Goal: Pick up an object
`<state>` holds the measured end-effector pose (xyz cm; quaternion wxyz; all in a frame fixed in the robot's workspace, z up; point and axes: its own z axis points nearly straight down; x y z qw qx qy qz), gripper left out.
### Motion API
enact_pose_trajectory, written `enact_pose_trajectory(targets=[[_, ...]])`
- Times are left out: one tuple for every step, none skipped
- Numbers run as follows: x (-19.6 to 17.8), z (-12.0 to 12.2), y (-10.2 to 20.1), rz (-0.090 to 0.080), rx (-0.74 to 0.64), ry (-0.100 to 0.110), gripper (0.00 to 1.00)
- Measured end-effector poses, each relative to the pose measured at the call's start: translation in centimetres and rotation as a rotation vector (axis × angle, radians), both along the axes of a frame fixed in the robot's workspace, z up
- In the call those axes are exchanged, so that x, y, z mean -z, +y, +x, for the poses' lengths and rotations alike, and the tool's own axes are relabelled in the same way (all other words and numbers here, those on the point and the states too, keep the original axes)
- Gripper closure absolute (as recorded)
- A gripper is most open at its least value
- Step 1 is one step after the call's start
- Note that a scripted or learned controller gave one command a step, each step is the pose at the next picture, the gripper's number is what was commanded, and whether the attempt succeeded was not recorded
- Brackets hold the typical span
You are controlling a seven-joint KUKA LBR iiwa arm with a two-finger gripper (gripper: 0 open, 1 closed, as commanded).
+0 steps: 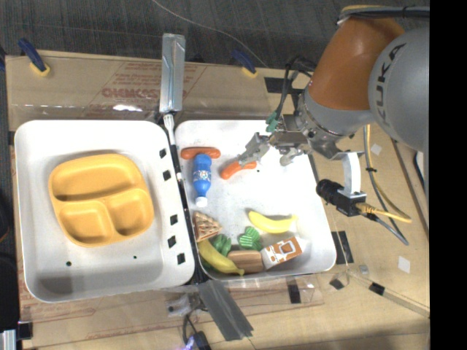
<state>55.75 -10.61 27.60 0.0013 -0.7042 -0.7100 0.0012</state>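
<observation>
Arm (379, 64): nearest to us, it comes in from the right, its orange band high over the right bin's far right corner.
Gripper (271, 150): we see it low over the far part of the right bin, pointing left.
Fingers: we see them spread apart with nothing between them; one tip (255, 146) sits just above the carrot, the other (290, 154) to its right.
Carrot (238, 168): orange, lying on the bin floor just beside the left fingertip; we cannot tell whether they touch.
Right bin (321, 228): white, shallow, holding all the small things.
Bottle (201, 177): blue and white, lying along the left wall of the right bin.
Hot dog (200, 152): just beyond the bottle's cap, near the far left corner.
Banana (271, 223): yellow, lying in the near half, well apart from the gripper.
Carton (282, 252): orange and white, just in front of the banana, against the near wall.
Near pile: a pizza slice (206, 228), a second banana (217, 259), a green piece (249, 238) and a brown block (246, 260) crowd the near left corner, touching one another.
Left bin (36, 268): white, carrying a yellow tray (101, 197) with three compartments.
Bench (394, 268): tan, with both bins side by side on it.
</observation>
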Motion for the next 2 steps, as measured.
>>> enact_pose_trajectory(targets=[[9.4,-2.5,-3.5,0.001,-0.115,0.005,0.00],[18.2,-5.2,-4.8,0.001,-0.030,0.001,0.00]])
